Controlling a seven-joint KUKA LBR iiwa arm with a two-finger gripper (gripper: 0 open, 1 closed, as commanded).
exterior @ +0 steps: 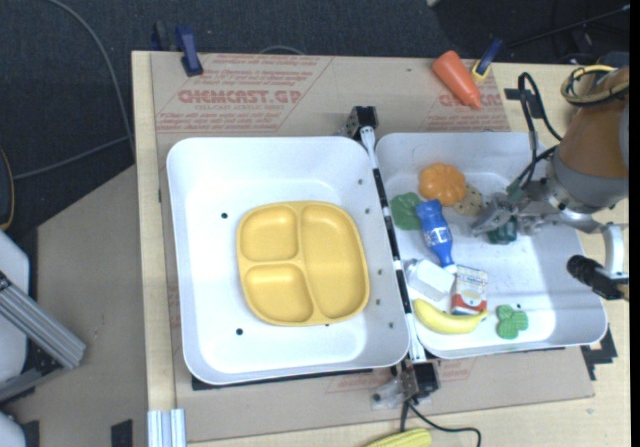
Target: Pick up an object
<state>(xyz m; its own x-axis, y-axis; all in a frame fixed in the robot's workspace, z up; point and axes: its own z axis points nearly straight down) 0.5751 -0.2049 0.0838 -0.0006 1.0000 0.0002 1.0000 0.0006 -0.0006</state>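
**Arm low over the right bin's clutter**

The gripper (497, 223) sat low in the right bin (560, 325), at the frame's right; whether it was open or closed could not be told. Just left of it lay an orange lump (442, 181), a blue bottle (435, 231) and a green piece (405, 210). A banana (447, 318) lay lower down. A yellow tray (302, 262) filled the left bin (200, 235).

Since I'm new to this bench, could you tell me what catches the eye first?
The yellow divided plate sits alone in the left bin. The right bin is crowded: an orange toy, a blue bottle, a banana. The arm's gripper reaches in from the right.
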